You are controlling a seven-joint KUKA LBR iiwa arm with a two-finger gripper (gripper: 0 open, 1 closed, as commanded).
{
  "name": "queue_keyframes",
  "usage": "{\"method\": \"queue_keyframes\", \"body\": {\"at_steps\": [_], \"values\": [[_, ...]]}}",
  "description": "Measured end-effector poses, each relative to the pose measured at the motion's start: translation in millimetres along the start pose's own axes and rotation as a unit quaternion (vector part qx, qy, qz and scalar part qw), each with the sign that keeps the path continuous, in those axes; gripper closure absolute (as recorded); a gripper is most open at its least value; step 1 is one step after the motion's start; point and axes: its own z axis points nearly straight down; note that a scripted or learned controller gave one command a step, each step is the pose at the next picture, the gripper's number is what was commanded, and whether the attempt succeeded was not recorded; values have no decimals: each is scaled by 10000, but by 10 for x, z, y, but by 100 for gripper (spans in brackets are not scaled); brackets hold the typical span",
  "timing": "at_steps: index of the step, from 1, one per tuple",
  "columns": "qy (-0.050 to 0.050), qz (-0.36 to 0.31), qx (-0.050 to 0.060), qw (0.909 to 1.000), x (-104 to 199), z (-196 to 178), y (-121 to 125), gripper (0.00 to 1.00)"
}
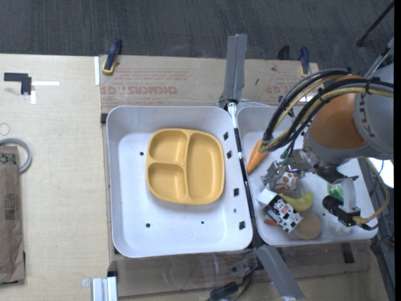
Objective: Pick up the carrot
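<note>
we see the carrot (255, 157) in the right bin (351, 236), against its left wall, long axis from 1 to 7 o'clock. it lies at 10 o'clock from the gripper (283, 174). its grip state we cannot tell.

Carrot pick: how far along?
Done: the arm has reached into the right bin, its tool low among the clutter. In hand: nothing visibly; the carrot lies against that bin's left wall, beside the tool, not between its fingers. Left: grasp and lift. The yellow divided plate sits in the left bin.
</note>
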Motion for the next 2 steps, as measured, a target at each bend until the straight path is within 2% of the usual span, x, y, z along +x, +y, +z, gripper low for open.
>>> {"method": "queue_keyframes", "body": {"at_steps": [1, 2], "values": [[-2, 428, 0, 9991, 493, -928, -322, 0], [-6, 1827, 3, 9832, 628, -925, 214, 0]]}}
